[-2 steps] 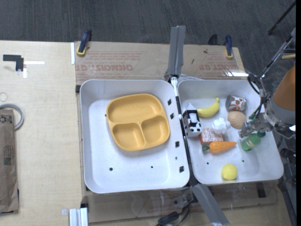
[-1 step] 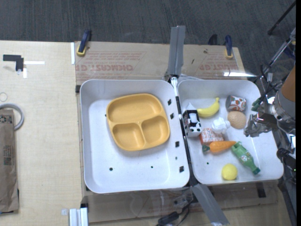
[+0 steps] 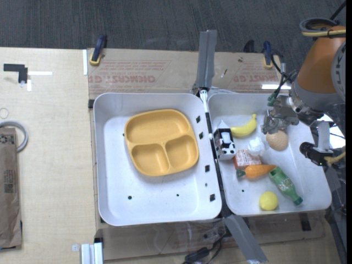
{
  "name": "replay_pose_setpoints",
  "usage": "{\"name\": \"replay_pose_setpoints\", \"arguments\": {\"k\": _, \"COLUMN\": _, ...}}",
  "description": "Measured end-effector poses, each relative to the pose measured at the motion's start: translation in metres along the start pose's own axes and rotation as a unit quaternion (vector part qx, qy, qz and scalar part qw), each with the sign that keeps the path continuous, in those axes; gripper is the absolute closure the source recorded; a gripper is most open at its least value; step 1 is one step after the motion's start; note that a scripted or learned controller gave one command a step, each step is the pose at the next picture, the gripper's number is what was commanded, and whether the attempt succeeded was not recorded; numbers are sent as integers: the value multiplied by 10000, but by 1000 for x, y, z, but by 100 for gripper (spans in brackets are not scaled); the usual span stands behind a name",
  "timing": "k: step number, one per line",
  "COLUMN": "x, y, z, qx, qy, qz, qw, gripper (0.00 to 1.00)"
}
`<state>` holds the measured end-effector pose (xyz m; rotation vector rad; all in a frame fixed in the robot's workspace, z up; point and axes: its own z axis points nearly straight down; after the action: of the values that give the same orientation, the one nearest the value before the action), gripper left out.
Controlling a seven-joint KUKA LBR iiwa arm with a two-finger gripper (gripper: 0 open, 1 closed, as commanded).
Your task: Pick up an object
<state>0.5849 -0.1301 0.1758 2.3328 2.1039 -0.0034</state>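
My gripper point(image 3: 272, 123) hangs low over the back of the right bin point(image 3: 314, 198), between a banana point(image 3: 245, 127) on its left and a tan egg-shaped object point(image 3: 278, 141) just below it. It is close to the tan object, and I cannot tell whether they touch. Further forward in this bin lie a small white lump point(image 3: 254, 144), a red and white packet point(image 3: 247, 158), an orange carrot point(image 3: 258, 171), a green bottle point(image 3: 285, 185) and a yellow lemon point(image 3: 268, 201). A black and white carton point(image 3: 224, 142) stands by the bin's left wall.
The left bin point(image 3: 113, 202) holds a yellow divided plate point(image 3: 161, 142). A grey divider bar point(image 3: 207, 56) runs back between the bins. The arm's orange band point(image 3: 322, 62) looms over the right bin's back right corner. A brown bag point(image 3: 10, 186) lies on the bench at far left.
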Motion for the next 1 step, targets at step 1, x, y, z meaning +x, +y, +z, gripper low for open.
{"name": "replay_pose_setpoints", "arguments": {"k": 1, "x": 0, "y": 0, "z": 0, "qx": -1, "qy": -1, "qz": 2, "qw": 10000, "gripper": 0}}
